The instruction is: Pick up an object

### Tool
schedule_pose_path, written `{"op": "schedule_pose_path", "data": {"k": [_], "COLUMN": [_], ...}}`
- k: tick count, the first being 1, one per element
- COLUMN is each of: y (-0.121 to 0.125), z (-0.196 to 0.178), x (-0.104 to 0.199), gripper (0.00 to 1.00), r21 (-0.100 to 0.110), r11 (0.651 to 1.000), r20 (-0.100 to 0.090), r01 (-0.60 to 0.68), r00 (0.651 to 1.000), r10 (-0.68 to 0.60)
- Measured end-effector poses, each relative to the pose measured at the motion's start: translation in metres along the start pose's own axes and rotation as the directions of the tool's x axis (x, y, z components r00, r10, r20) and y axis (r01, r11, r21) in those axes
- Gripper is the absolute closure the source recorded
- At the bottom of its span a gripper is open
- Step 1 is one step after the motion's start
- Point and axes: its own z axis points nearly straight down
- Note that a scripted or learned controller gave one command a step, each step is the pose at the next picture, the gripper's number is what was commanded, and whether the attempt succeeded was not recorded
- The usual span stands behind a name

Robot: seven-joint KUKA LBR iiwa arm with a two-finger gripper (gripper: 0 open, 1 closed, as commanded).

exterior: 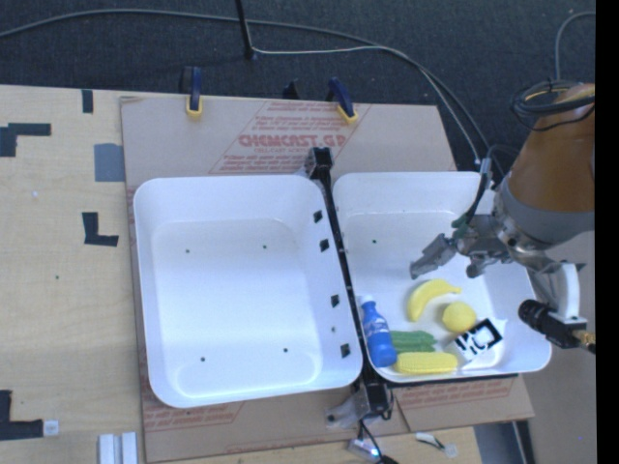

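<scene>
Now we see the gripper (432, 257) hanging over the right bin (406, 196), just above the banana (430, 296); whether it's open or closed we can't tell, and nothing shows betw. its tips. Candidate objs crowd below the banana: lemon (458, 315), corn cob (426, 362), green pod (414, 339), blue bottle (376, 334), plus a black-and-white tag (478, 338). Risk, in our view: packed this tight, a descent nr the banana could nudge neighbours or pinch two at once, and curved fruit may slip out.
</scene>
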Motion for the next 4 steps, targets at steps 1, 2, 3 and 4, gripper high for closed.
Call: {"op": "schedule_pose_path", "data": {"k": [1,2,3,4], "y": [0.011,0.037,0.044,0.002], "z": [0.101,0.103,0.151,0.149], "x": [-0.057,-0.100,-0.043,-0.018], "gripper": [0.00,0.00,0.00,0.00], "r21": [0.009,-0.001,0.000,-0.002], "r11": [1.000,1.000,1.000,1.000], "r20": [-0.001,0.001,0.000,0.001], "r01": [-0.004,-0.002,0.003,0.000], "r00": [1.000,1.000,1.000,1.000], "r10": [0.004,0.002,-0.003,0.000]}}
